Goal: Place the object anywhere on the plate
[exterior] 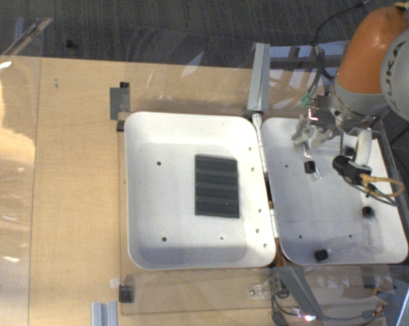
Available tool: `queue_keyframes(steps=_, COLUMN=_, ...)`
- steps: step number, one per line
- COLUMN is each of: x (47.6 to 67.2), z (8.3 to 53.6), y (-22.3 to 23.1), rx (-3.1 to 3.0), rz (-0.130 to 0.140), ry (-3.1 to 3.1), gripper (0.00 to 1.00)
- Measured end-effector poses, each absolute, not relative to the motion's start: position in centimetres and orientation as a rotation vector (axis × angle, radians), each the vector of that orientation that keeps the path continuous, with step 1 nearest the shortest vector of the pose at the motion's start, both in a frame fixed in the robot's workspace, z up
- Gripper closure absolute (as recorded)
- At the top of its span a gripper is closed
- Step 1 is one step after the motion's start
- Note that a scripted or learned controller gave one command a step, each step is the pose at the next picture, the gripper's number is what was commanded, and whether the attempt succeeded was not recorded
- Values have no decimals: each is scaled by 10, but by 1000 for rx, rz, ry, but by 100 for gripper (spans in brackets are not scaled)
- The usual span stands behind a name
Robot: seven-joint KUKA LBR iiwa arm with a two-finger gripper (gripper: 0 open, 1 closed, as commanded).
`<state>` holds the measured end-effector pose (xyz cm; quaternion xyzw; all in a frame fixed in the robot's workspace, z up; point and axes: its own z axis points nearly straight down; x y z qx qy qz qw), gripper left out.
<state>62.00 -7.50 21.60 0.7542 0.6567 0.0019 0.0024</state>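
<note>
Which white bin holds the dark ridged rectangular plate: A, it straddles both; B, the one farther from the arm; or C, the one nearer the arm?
B: the dark ridged rectangular plate lies flat in the middle of the left-hand white bin, the one farther from the grey arm with the orange band.

Pale wood surface (62,182), lit brighter along left edge. Two shallow white bins rest on it side by side, touching at middle. Left bin (150,236) larger, dark ribbed rectangular plate (217,185) lying at its centre. Right bin (293,243) close against surface's right side. Small dark bracket (121,101) at left bin's far-left corner, another (126,293) at near-left corner.
</note>
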Motion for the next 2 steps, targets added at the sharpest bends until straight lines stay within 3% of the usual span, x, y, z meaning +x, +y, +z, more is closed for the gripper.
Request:
queue_keyframes(steps=1, x=670, z=241, y=-21, rx=2457, rz=7, ry=1951, gripper=100)
queue_keyframes(steps=2, x=663, z=186, y=7, rx=1667, rz=6, ry=2658, gripper=100)
